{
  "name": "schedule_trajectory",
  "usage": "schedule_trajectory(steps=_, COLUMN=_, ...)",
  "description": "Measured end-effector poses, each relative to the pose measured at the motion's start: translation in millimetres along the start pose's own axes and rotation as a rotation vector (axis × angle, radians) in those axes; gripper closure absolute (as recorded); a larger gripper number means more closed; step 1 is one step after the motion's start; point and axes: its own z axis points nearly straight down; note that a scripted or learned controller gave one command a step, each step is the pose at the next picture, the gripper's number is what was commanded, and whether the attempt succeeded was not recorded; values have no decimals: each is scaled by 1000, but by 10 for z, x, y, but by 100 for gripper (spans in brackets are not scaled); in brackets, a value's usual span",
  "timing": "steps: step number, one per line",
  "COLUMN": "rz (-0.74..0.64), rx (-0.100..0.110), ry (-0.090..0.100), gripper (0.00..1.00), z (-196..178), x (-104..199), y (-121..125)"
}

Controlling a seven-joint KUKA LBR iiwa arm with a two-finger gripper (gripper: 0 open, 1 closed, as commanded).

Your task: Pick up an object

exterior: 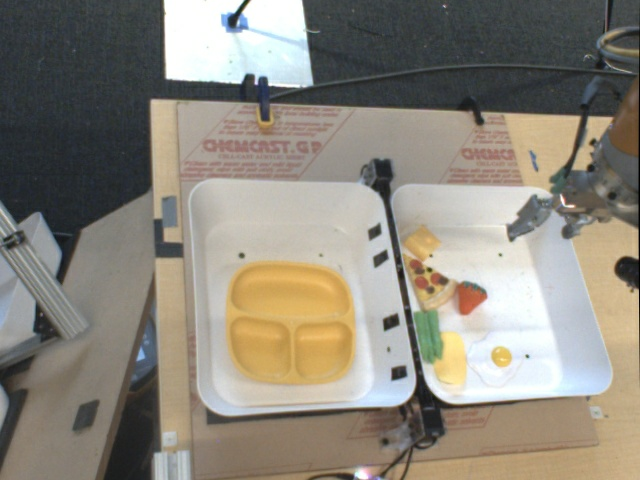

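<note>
two white bins: the left bin [205, 268] holds one yellow divided tray [292, 322]; the right bin [570, 298] holds six toy foods. my pincer [545, 215] hangs at its upper right corner, fingers [524, 220] apart and empty. the foods lie low to its left, well apart: cheese [422, 241], pizza slice [430, 281], strawberry [471, 297], green bean [429, 336], banana [451, 358], fried egg [496, 361]. wooden bench [330, 133], dark carpet.

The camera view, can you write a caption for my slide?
Robot claw hovers over the right bin of toy food, including a strawberry and fried egg; a yellow tray sits in the left bin.
</note>
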Motion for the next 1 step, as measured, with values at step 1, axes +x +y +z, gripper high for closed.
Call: schedule_trajectory(steps=1, rz=-3, rx=-11, ry=-2, gripper=0, z=-64, x=4, y=23)
